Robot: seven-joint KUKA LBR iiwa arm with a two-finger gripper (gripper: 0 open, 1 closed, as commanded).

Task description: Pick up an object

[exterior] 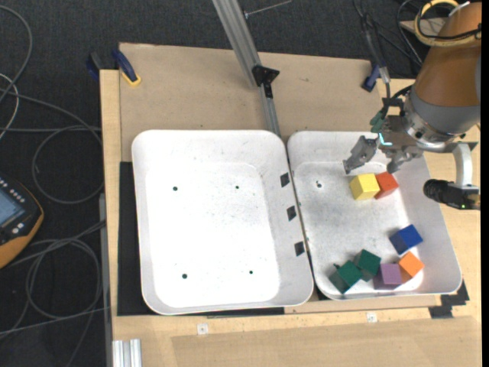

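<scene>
— Yellow block (364, 186)?
— In the right bin (321, 205), touching an orange-red block (387, 182), just below the gripper (380, 157).
— Jaws?
— Spread apart, clamped on nothing, poised above both blocks.
— Elsewhere?
— Blue, orange, purple and green blocks clustered along the near rim.

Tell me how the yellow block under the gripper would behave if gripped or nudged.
The yellow block looks stiff, with flat faces, so it should slide, not roll. It touches the red-orange block, so a nudge likely shifts both. The gripper hovers just above.
</scene>
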